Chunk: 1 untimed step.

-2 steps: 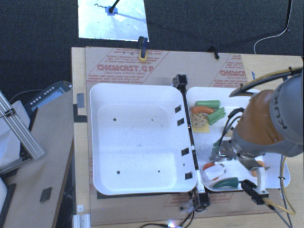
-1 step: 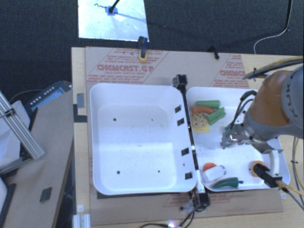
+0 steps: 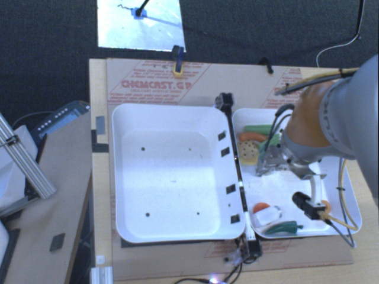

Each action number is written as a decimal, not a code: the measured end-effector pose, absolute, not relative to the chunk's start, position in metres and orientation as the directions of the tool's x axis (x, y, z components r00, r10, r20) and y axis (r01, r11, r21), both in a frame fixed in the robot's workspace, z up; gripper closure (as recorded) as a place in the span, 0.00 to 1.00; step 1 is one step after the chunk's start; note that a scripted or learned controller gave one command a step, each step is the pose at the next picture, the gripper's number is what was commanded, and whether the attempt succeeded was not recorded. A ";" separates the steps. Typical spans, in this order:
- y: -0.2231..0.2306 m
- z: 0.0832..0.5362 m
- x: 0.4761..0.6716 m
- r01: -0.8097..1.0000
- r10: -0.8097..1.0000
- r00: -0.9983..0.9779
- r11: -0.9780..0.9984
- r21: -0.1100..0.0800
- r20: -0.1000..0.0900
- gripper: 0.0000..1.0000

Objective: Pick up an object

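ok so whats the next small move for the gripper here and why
Probably a short descent straight down. The gripper hangs over the right bin, beside the perforated cracker-like piece and the orange and green items at the bin's far end. No object shows between its fingers, so nothing looks picked up yet.

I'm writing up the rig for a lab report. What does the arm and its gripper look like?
The arm is thick and rounded, with a smooth grey casing and a broad orange band above the wrist. The gripper is a small grey metal assembly, with dark and green wires running along it. Yellow cables loop below the wrist, beside a black fitting with an orange tip.
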<state>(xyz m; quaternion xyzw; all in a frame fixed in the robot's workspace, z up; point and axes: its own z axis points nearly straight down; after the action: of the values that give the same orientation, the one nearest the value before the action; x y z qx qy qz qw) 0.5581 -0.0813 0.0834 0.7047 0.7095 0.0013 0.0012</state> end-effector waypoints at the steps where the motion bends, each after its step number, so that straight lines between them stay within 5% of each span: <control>1: -0.089 0.084 0.485 1.000 1.000 0.002 -0.002 -0.004 0.001 1.00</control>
<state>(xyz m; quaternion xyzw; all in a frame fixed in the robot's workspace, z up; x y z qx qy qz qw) 0.4853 -0.0894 0.0842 0.7077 0.7065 -0.0009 -0.0017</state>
